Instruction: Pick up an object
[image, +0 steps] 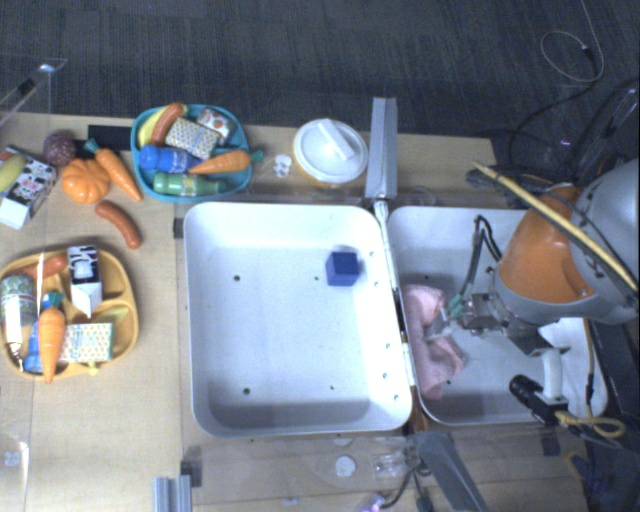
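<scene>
A small blue cube (343, 267) sits in the left bin (260, 400), near its upper right corner. A crumpled pink cloth (432, 340) lies along the left wall of the right bin (440, 235). My gripper (453, 312) reaches in from the right and is down at the cloth's right edge, touching or just above it. The arm's orange band (540, 262) and grey wrist cover much of the right bin's middle. The cube is well apart from the gripper, across the wall between the bins.
Left of the bins on the bench are a blue bowl (190, 150) of toy food, a yellow plate (65, 315) of toys, a toy pumpkin (82, 180) and a sausage (120, 223). A white lidded tub (330, 150) stands behind the bins. Cables run along the right side.
</scene>
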